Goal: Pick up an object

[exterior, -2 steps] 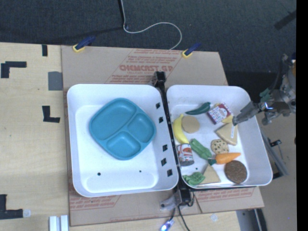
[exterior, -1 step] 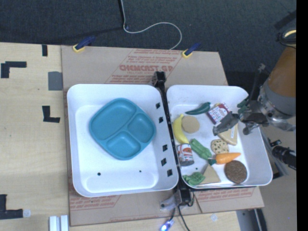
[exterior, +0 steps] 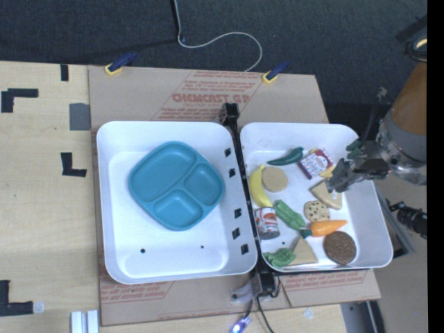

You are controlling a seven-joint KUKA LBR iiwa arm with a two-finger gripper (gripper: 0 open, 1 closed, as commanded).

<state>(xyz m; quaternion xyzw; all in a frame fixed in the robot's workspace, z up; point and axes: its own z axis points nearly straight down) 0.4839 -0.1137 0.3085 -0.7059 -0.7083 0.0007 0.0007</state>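
The gripper (exterior: 342,177) hangs over the right bin (exterior: 361,217), close to its right wall; whether its jaws are spread or pressed together cannot be told from this slanted view, and nothing shows between them. Taking the gripper as the landmark: a pale wedge of cheese (exterior: 327,195) lies just below and left of it, touching or nearly under its tip. A red packet (exterior: 315,162) sits up and to the left, with a green pepper (exterior: 285,157) further left. A round cracker (exterior: 275,179) and a banana (exterior: 258,186) lie well to the left. Below are a cookie (exterior: 316,210), an orange carrot (exterior: 326,227), a green pickle (exterior: 289,214) and a brown patty (exterior: 340,247). A small can (exterior: 267,223) stands down and far left. Far to the left, the other bin (exterior: 114,186) holds a blue divided plate (exterior: 176,184)
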